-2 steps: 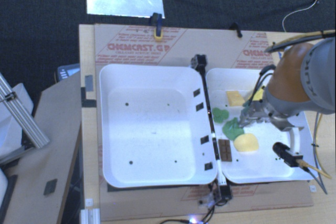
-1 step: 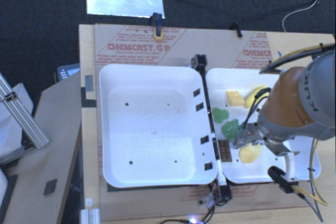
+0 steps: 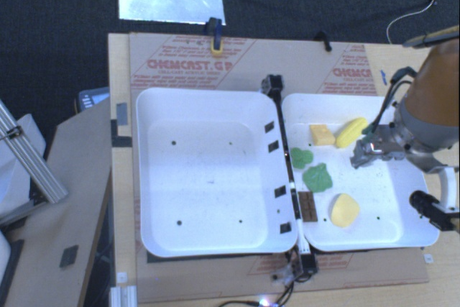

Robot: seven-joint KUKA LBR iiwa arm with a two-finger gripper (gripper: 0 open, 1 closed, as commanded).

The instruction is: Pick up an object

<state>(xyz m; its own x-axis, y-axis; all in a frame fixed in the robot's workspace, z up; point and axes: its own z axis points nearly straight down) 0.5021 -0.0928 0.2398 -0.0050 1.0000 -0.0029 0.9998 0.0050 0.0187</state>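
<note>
Fingers (image 3: 361,154) look apart w/ nothing between, low over right bin (image 3: 402,226) by yellow banana (image 3: 351,131); pick not done, objs incl. yellow block (image 3: 323,134), green bits (image 3: 316,177), lemon (image 3: 344,210) all lie in bin.

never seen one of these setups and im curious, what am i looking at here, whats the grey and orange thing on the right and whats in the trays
One fixed camera looks down at a slant on a bench with two shallow white bins. The grey and orange thing is a robot arm reaching in from the right; its gripper hangs over the right bin. Nothing can be seen between its fingers, so it cannot be said to hold anything. In that bin lie a yellow-orange block, a long yellow piece, two green lumps, a rounded yellow object and a small brown piece by the divider. The left bin sits beside it.
</note>
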